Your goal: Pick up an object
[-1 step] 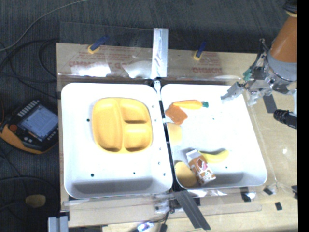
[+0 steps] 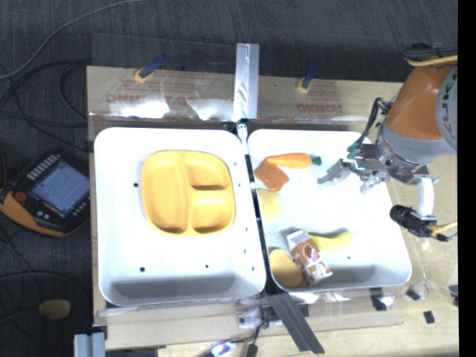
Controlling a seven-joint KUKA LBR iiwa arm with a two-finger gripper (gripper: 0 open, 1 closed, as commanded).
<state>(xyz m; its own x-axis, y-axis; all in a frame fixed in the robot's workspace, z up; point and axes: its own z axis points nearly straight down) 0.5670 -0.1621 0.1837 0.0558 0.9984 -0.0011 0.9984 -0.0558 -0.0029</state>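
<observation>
Orange and grey fill the upper right corner, where most of my arm [image 2: 428,110] is cut off by the picture's edge, so I can make out little more than the band and the wrist. My gripper [image 2: 349,173] hangs over the upper right part of the right bin [image 2: 387,266], its two fingers spread apart with nothing between them. There are two white bins side by side. The left bin [image 2: 119,274] holds one thing, a yellow tray [image 2: 187,192] with three compartments, lying near its middle. The right bin holds the loose things I could take: one carrot [image 2: 288,161] with a green tip near the top edge, one orange wedge [image 2: 272,175] just below and touching or nearly touching it, one banana [image 2: 331,237] toward the lower middle, one small printed carton [image 2: 311,256] lying tilted beside the banana, and one round yellowish piece [image 2: 285,268] at the lower left corner, partly covered by the carton. A pale patch against the divider between the bins is too faint for me to tell what it is. The carrot is the nearest thing to my fingers, to their left and apart from them. A handheld controller [image 2: 46,194] lies on the dark floor to the left of the bench.
</observation>
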